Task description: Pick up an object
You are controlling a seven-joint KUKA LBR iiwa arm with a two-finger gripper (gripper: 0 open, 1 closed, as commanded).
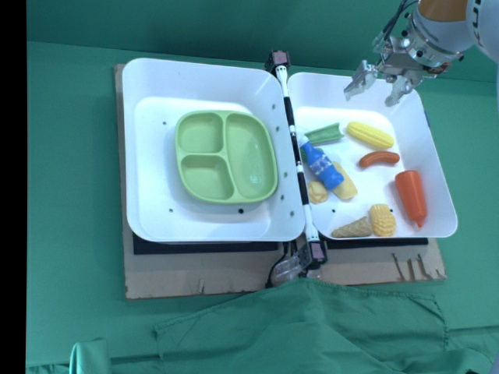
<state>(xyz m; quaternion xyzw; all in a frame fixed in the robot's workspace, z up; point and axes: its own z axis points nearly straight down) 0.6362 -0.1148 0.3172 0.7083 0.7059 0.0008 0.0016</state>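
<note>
Two shallow white bins are seen side by side on a bench draped in green cloth (70, 170), with the grey arm (456, 6) and its orange band reaching in from the upper right. The gripper (380, 84) is held above the far edge of the right bin (437, 170), its two fingers spread apart and nothing caught between them. In the left bin (148, 100) a light green divided plate (226, 156) is laid flat, its three compartments facing up. The toy foods are gathered in the right bin: a green pea pod (323, 134) near the divider, a yellow corn cob (369, 135) just beside it, and a small red sausage (379, 159) below the cob. A blue bottle (321, 166) is laid at a slant close to the divider, resting across a yellowish piece (344, 185) that shows beneath it. An orange carrot (411, 196) is placed toward the bin's right wall, while an ice-cream cone (352, 227) and a second, shorter piece of corn (382, 219) are seen touching at the near edge. All of these objects lie well apart from the gripper. A sheet of brown cardboard (195, 283) is visible under both bins.
</note>
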